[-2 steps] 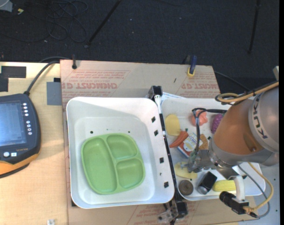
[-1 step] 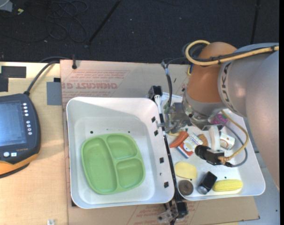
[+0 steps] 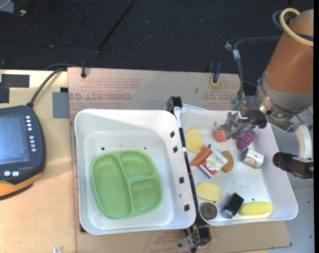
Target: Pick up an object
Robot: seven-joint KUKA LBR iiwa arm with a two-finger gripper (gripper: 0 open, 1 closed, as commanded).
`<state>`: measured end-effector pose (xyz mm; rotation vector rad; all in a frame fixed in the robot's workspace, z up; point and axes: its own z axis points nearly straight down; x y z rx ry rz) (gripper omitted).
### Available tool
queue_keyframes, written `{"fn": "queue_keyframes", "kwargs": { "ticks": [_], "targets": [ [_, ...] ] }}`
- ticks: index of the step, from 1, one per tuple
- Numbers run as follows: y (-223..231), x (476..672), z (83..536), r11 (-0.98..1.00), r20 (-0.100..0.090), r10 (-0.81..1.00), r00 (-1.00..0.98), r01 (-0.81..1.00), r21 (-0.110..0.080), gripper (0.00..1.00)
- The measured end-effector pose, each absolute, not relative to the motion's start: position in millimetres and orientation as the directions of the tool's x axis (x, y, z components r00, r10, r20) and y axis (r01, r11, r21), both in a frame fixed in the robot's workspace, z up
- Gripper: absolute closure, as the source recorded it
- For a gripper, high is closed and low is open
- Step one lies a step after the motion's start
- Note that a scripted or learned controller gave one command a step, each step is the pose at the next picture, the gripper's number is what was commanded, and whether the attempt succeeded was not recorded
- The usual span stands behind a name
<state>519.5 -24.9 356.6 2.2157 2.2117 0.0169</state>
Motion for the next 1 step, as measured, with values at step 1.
{"fn": "queue_keyframes", "kwargs": {
  "ticks": [1],
  "targets": [
    [69.6, 505.5, 247.2, 0.007, 0.002, 1.0, -0.007, 1.0, -0.014, 1.0]
  ]
}}
